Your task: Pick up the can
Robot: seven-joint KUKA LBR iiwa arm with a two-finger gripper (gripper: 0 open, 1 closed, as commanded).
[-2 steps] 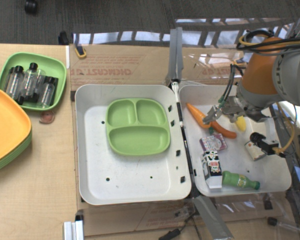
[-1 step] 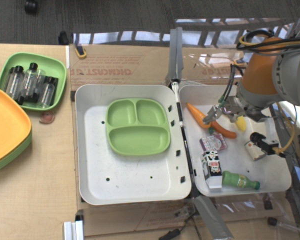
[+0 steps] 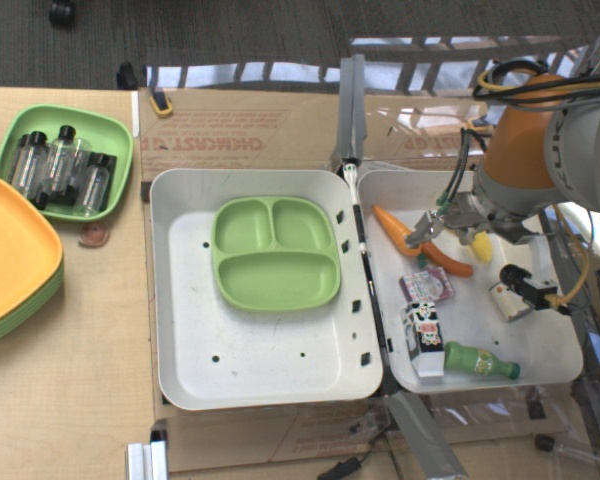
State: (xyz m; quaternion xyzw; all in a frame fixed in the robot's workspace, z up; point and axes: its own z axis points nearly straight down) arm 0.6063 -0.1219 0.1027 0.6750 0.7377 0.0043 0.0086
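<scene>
Right now my gripper (image 3: pixel 421 233) hangs low over the carrot (image 3: pixel 395 226) in the right bin (image 3: pixel 565 368) — open or shut, I cannot tell; the can (image 3: pixel 426 286) lies on its side just beside the carrot, apart from me — I guess I must aim there.

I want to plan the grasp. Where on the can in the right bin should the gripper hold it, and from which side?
Probably from straight above, gripping the can across its middle. It seems to lie on its side in the bin, with the carrot close behind it and the carton close in front. Its left and right sides look freer.
</scene>
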